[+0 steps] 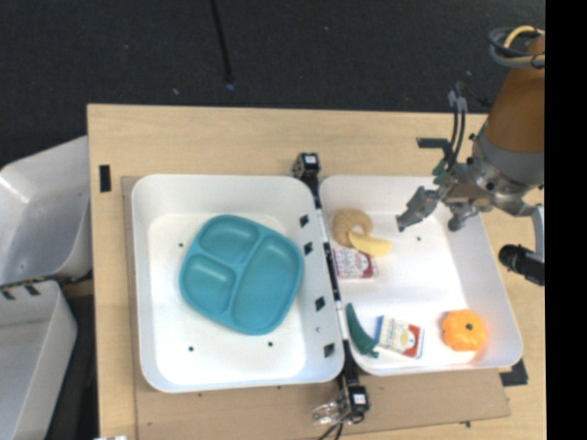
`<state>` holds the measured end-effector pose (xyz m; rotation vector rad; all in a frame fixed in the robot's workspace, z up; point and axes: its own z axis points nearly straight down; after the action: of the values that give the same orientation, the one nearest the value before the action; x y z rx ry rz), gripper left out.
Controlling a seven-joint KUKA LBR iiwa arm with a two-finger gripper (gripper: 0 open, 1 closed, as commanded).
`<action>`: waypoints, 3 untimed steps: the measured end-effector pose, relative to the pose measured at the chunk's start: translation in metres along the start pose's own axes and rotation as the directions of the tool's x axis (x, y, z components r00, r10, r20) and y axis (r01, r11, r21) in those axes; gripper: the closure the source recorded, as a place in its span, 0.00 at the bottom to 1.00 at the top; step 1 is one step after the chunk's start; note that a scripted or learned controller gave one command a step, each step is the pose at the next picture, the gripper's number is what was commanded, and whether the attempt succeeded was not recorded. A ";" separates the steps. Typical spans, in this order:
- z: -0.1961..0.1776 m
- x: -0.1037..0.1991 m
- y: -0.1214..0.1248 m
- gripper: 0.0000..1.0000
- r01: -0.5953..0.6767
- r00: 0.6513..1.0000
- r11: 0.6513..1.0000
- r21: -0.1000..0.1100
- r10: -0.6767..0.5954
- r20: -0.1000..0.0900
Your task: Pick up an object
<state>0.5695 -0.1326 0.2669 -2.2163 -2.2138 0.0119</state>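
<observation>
The right bin [431, 282] holds several small things. A tan bagel [348, 221] lies at its upper left with a yellow banana [371, 244] against it, and a pink-and-white packet [354, 265] sits just below them. Along the front edge lie a green utensil [360, 332], a small white box with red and blue print [401, 338] and an orange pumpkin [464, 330]. My gripper [435, 216] hangs over the bin's upper right part, to the right of the bagel and banana. It is open, with nothing between its fingers.
The left bin [156, 337] bears a blue divided plate [242, 274]. Black clips [323, 273] run along the wall between the two bins. A white container [37, 236] stands off the bench at the left.
</observation>
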 end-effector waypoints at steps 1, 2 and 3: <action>-0.007 0.000 0.002 0.00 0.003 1.000 1.000 -0.012 -0.003 0.002; 0.037 -0.006 0.001 0.00 0.001 1.000 1.000 -0.010 -0.001 0.002; 0.086 -0.017 0.005 0.00 0.000 1.000 1.000 -0.010 0.000 0.003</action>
<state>0.5737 -0.1492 0.1813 -2.2223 -2.2198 0.0041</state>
